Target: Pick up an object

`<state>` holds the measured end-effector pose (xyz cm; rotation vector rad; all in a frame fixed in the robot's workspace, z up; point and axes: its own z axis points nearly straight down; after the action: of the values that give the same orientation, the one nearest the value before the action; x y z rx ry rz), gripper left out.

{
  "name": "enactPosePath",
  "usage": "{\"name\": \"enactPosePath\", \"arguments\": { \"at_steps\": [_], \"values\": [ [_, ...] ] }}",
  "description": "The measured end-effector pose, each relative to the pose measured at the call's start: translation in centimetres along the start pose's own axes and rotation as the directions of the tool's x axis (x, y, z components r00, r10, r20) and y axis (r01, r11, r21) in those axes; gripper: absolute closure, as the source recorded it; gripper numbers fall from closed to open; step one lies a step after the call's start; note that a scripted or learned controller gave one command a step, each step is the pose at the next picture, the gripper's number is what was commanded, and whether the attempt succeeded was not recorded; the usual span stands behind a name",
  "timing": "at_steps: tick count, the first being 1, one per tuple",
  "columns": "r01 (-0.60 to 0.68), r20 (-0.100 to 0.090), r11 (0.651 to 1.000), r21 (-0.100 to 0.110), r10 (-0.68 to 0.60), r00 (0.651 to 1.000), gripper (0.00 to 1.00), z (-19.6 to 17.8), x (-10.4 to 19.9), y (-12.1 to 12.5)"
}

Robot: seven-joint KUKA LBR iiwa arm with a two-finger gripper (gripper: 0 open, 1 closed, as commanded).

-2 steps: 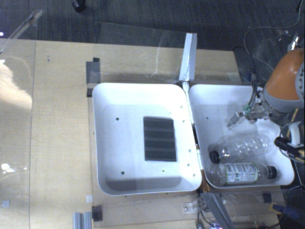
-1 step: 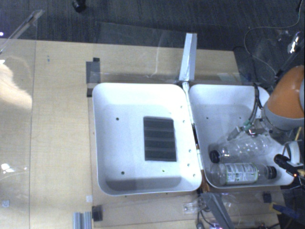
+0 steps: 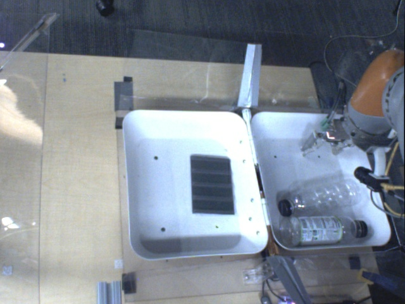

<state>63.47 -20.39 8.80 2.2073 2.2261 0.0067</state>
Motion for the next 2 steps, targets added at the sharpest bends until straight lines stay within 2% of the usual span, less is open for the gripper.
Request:
{"name": "enactPosePath", "arguments": {
  "at_steps": [1,2],
  "values": [
    [0.171,-0.003,0.985,-0.005,-0.171,0.985,0.0,-0.2,9.9,-6.0],
    [0.298,-0.007,0.954,0.012,-0.298,0.955,0.0,0.0,9.6,3.5]
  ]
}}
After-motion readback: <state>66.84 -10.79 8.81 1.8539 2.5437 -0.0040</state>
